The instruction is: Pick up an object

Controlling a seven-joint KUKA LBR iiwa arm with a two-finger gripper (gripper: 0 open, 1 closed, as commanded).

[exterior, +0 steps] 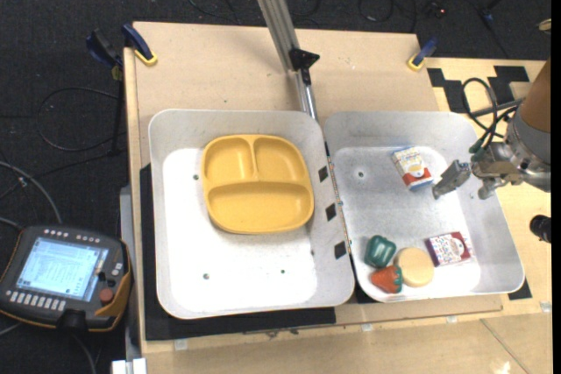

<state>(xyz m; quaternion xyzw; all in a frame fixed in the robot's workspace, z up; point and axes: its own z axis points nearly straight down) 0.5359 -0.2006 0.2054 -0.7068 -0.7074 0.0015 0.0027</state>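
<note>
The small carton [413,167] is found in the right bin [491,215], near the gripper [466,179], apparently spread and empty. Judged light, crushable; opposite flat sides are recommended.

The KUKA arm [535,123] shows a rounded grey body at the three o'clock edge of the frame, with an orange band visible at its upper end. Black cables [480,105] loop off it at about ten o'clock from the wrist. Below the grey housing sits a paler metallic wrist section, from which the gripper [465,179] projects as dark grey metal parts, one slim finger [451,179] angled out at nine o'clock. Its markings are too small to read.
</note>
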